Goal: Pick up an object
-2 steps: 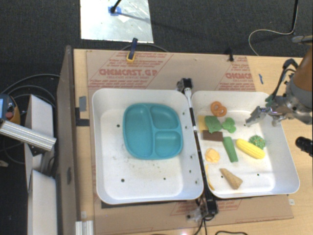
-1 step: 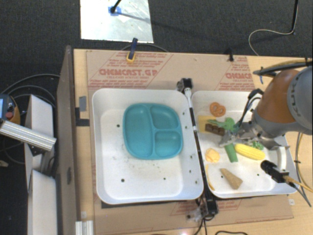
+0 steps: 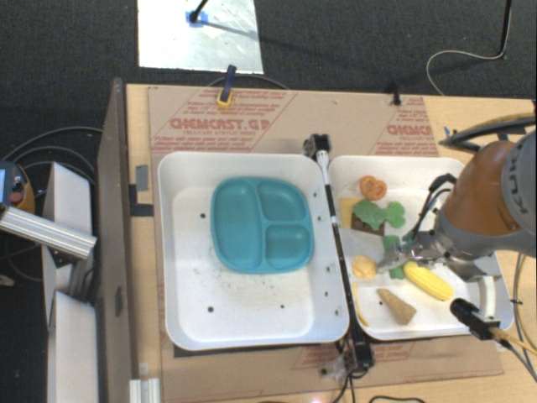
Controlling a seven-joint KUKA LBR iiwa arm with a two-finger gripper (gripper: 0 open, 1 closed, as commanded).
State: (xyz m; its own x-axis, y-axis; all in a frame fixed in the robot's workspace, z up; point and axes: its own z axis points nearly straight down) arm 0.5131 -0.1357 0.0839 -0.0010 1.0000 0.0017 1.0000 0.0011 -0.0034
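The table [image 3: 277,116] carries two shallow white bins side by side; the black divider rail [image 3: 334,242] between them serves as the landmark for all positions below.

The left bin [image 3: 189,309] lies directly left of the rail. It holds a teal compartment plate [image 3: 262,225], which sits near the rail with its three compartments bare.

The right bin [image 3: 419,170] lies directly right of the rail and holds all candidate objects. The grey arm with its orange band [image 3: 491,191] reaches in over the far side of this bin from the rail.

Objects in the right bin, by size:
- A green leafy toy [image 3: 379,215] on a brown piece, just right of the rail, toward the top.
- A yellow corn cob [image 3: 428,281], well right of the rail, low in the bin.
- A tan cone-shaped piece [image 3: 398,306], right of the rail, near the bin's bottom edge.
- An orange round piece [image 3: 372,188], right of the rail, above the green toy.
- A small yellow lump [image 3: 364,266], just right of the rail.

The tool [image 3: 401,254] sits low among these objects, between the yellow lump and the corn cob, beside a small green piece [image 3: 392,244]. The spacing of its fingers cannot be determined, and no object is visibly lifted.

Task status, as a judgement: the approach is complete; the grasp and the lift remain unconfirmed.
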